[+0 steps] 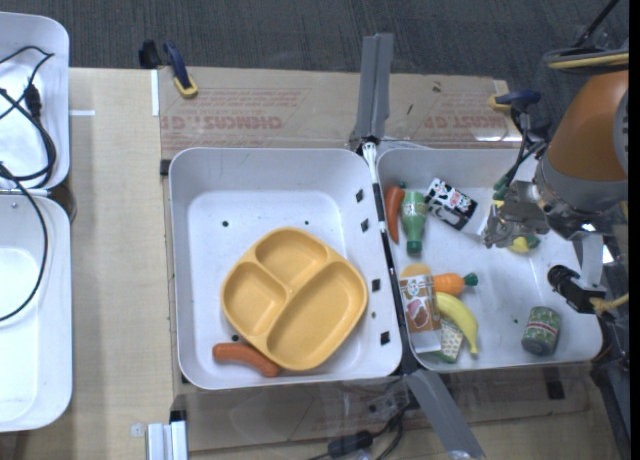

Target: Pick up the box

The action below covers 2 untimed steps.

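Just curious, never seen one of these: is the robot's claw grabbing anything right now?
Gripper: low over the right bin, above a small yellow object; whether it grips anything cannot be told.

So the left bin (190, 278) is holding a yellow divided plate (294, 297), and everything else is sitting somewhere around that plate. A toy sausage (245, 356) is lying right against the plate's lower left edge. Over to the plate's right, in the right bin (470, 156), a green bottle (412, 220) is lying next to a carrot (396, 210), both up and right of the plate. A banana (459, 319) is resting to the plate's right, with another small carrot (452, 283) just above it. Farthest right of the plate, a little green can (541, 331) is standing near the bin's corner.
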Each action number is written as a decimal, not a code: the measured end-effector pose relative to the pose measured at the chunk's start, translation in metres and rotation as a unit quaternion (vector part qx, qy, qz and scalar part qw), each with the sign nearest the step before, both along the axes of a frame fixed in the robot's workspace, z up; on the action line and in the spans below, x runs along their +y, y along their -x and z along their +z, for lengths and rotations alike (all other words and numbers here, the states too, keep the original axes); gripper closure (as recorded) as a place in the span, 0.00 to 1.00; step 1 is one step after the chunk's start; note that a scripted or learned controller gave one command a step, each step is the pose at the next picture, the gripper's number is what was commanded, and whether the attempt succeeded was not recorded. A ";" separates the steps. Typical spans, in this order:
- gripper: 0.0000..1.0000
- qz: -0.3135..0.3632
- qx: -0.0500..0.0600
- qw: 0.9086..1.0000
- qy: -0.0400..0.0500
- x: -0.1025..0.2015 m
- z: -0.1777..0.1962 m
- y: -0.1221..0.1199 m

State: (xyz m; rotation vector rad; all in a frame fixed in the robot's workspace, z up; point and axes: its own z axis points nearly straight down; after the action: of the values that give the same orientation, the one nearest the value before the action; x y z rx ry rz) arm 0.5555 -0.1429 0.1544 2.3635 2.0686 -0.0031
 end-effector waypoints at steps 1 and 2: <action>1.00 0.022 0.001 1.000 -0.001 -0.010 -0.046 -0.022; 0.00 0.022 0.000 1.000 0.000 -0.010 -0.046 -0.023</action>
State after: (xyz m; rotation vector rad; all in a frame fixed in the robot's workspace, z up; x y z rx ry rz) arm 0.5783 -0.1531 0.1088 2.3182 2.1207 -0.0027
